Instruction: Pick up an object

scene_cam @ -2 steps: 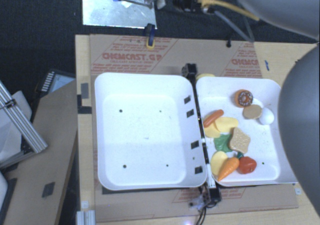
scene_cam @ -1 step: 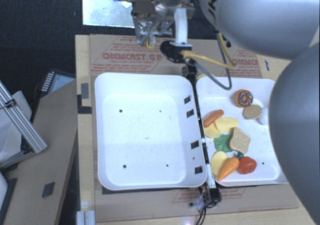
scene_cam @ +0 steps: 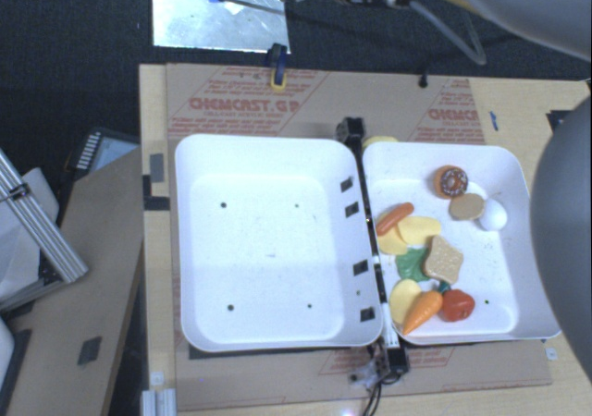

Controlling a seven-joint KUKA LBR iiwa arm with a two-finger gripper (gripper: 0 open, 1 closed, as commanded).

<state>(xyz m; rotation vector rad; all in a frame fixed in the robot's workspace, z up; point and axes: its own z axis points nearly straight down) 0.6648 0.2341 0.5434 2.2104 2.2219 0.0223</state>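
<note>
**Toy food in the right bin**

A carrot (scene_cam: 422, 311), tomato (scene_cam: 457, 305), bread slice (scene_cam: 444, 261), doughnut (scene_cam: 451, 182) and egg (scene_cam: 493, 215) lie clustered in the right bin (scene_cam: 514, 312). The left bin (scene_cam: 199, 220) adjoins it. The arm (scene_cam: 566, 248) looms blurred, perhaps high above; its grasp cannot be judged.

- Brown board (scene_cam: 305, 100) under the two bins: red print "CHEMCAST GP" at upper left, beside the yellow clamp (scene_cam: 277, 79).
- Same board, upper right: the same red print repeated, upside down and partly hidden, not fully legible.
- Faint red print along the board's front edge: unreadable.
</note>
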